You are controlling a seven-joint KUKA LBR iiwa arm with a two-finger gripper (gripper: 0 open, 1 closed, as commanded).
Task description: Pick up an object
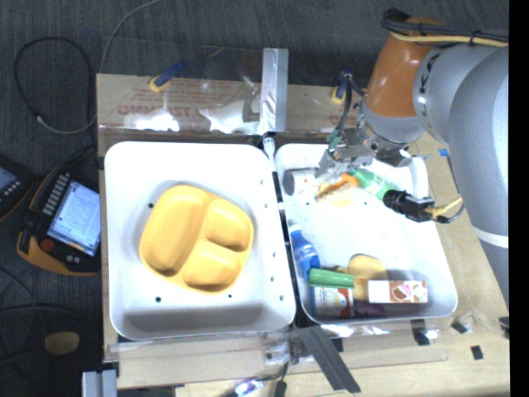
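Orange object (335,188) just beneath gripper (340,165)

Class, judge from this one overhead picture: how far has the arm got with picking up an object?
Done: the end effector is down at the right bin's far end, beside a green-and-orange object. In hand: nothing visibly. Left: grasp and lift; the object lies in the bin.

No legible text anywhere. Clear plastic sheet (194,98) behind the bins carries reddish print, too blurred to read. Handheld pendant (70,217) on the floor, left, has a lit screen with lines of display, unreadable. Small carton (398,291) in the right bin (430,246) shows a red-and-white label, and the jar (332,296) beside it a green label; no words can be made out.
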